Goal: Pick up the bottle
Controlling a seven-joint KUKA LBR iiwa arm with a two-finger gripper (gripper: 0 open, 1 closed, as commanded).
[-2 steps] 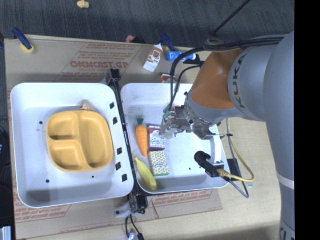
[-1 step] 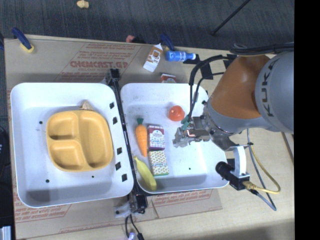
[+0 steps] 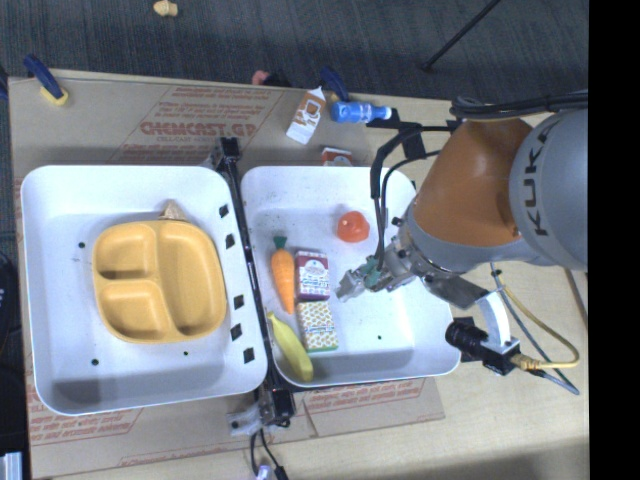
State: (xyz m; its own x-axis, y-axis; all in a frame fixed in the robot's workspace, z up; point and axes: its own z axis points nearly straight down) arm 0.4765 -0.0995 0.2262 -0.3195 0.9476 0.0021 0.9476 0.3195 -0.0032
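Here the pincer hangs low over the right bin, its metal tips pointing toward nine o'clock; whether they are parted or closed cannot be told, and nothing shows between them. Just at nine o'clock of it stands a maroon carton, with a patterned green carton touching it at six o'clock. A carrot lies beside the maroon carton, further toward nine o'clock, and a banana curves along the bin's lower corner at about seven o'clock. A red tomato sits at twelve o'clock of the pincer. The bottle, blue, lies on its side on the surface beyond the bin's far rim, well apart at twelve o'clock, beside a small white carton. The left bin holds a yellow divided tray.
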